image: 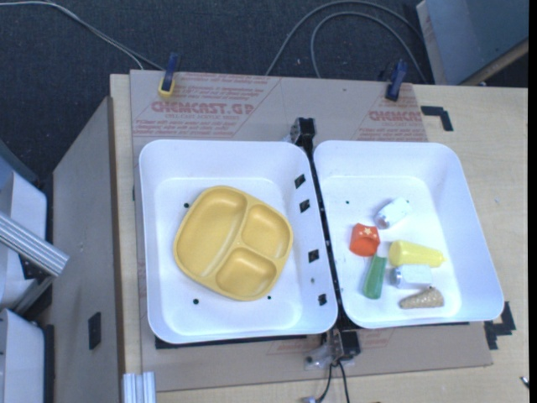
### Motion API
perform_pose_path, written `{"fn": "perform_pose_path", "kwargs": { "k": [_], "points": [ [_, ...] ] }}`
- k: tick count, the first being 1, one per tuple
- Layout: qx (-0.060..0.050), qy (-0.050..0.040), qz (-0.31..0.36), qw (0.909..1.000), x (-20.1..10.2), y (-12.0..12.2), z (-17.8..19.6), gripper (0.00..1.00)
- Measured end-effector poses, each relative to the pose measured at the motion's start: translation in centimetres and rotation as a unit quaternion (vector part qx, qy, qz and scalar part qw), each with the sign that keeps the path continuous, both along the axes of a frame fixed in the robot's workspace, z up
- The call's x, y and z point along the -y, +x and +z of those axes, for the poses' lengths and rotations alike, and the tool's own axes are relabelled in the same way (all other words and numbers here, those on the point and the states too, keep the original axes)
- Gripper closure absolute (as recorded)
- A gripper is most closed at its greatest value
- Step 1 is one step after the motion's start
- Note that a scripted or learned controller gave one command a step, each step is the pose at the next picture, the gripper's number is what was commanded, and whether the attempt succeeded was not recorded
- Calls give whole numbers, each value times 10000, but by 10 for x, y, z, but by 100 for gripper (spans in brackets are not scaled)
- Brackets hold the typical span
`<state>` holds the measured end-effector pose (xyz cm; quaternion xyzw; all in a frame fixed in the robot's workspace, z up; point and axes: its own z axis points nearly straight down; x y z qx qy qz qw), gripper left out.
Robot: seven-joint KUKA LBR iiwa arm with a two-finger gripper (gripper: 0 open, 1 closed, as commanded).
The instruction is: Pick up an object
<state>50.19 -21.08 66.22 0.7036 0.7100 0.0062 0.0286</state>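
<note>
Camera view: light wooden worktop [92, 225] over dark grey carpet [210, 15], cables looping across it. Brown printed board [277, 103] clamped at the far edge by two blue clips. Two white bins side by side, touching at a black hinge line. Left bin [159, 300]: yellow divided tray [233, 242], centred. Right bin [470, 259]: white bottle [393, 213], orange block [364, 240], yellow piece [414, 253], green tube [374, 277], tan piece [421, 298], clustered near centre. State of jaws: cannot tell.
</note>
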Motion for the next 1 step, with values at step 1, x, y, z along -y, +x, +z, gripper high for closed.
{"fn": "perform_pose_path", "kwargs": {
  "k": [1],
  "points": [
    [22,-14,3,10000,0,0,11,100]
  ]
}}
